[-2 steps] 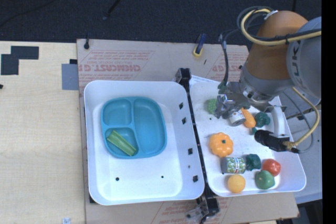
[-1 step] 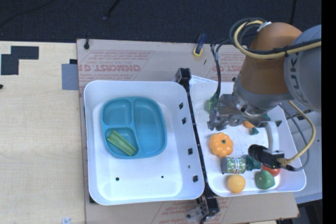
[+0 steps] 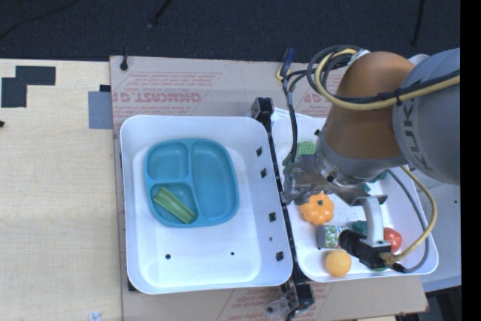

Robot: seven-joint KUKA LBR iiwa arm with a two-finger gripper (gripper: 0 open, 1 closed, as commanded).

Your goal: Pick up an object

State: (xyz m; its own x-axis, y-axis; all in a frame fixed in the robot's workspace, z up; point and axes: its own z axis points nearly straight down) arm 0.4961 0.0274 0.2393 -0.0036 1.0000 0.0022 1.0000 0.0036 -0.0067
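Small orange pumpkin-shaped toy (image 3: 317,210) with green stem: lies in the right-hand white bin (image 3: 421,199), near its left wall, just under the grey arm's pincer (image 3: 304,188).
Likely light, stiff, smooth plastic; take across the round body. Yellow ball (image 3: 337,263) and red toy (image 3: 392,239) lie near; open room is scant. Pincer state: cannot tell, wrist hides it.

The two bins (image 3: 143,252) are white. In the left one sits a bright blue plate (image 3: 214,177) with a light green piece (image 3: 173,204) on it. The right bin has a small orange pumpkin (image 3: 318,210) with a green stem, a yellow ball (image 3: 338,263) and a red thing (image 3: 392,239). The arm (image 3: 443,116) is grey with an orange band (image 3: 368,109). The worktop (image 3: 52,199) is pale wood with black shapes on it.
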